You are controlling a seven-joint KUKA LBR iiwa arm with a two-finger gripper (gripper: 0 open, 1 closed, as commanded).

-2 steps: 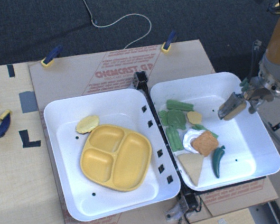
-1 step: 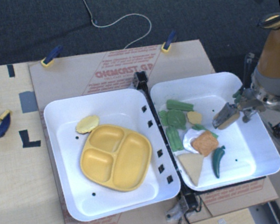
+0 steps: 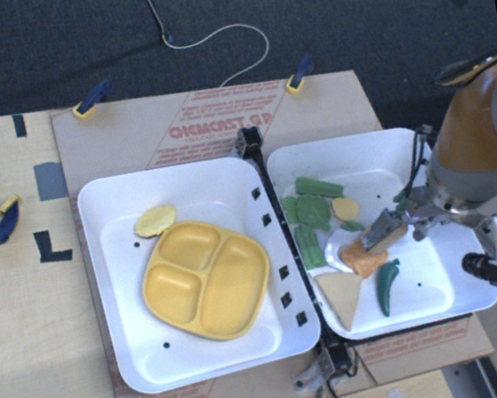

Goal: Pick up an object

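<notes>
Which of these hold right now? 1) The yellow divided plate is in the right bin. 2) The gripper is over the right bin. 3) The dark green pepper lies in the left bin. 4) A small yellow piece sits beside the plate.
1) False: the yellow divided plate lies in the left bin.
2) True: the gripper is low over the right bin, at the orange piece.
3) False: the dark green pepper lies in the right bin.
4) True: the small yellow piece sits at the plate's upper left.
</notes>
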